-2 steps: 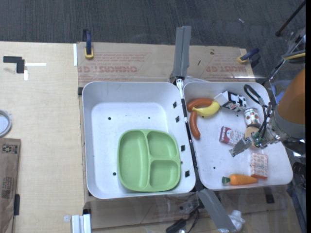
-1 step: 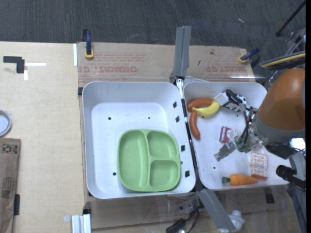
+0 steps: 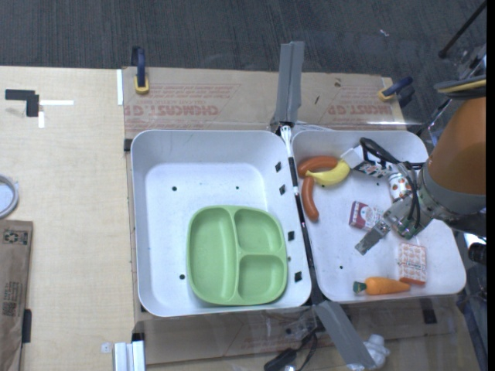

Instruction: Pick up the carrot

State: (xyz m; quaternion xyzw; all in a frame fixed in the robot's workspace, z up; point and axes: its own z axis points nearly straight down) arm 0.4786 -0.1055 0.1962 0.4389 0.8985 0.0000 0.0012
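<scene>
at the lower right of the frame, the carrot (image 3: 387, 286) lies flat on the floor of the right bin (image 3: 340, 273), close to that bin's near rim, its orange body pointing right and its small green stub pointing left. nothing touches it on its left side; just to its upper right sits a small packet with red print (image 3: 412, 263), its lower corner near or touching the carrot's tip. higher in the same bin lie a red and white box (image 3: 360, 214), a banana (image 3: 328, 175) and two red sausages (image 3: 311, 195), all well apart from the carrot. the claw (image 3: 372, 238) hangs above and a little left of the carrot, over bare bin floor, and i cannot tell whether it is released or clenched; nothing can be seen held in it. the step in hand looks like the approach: the carrot is not yet grasped. the next move likely calls for shifting toward the lower edge of the frame and slightly right, turning to straddle the carrot across its narrow width, then descending without catching the packet. the arm (image 3: 460, 157) comes in from the right edge at mid height, its orange band uppermost, the wrist slanting down and left. the left bin (image 3: 155, 207) holds a green divided plate (image 3: 238, 255), and both bins rest on the desk (image 3: 62, 207).
</scene>
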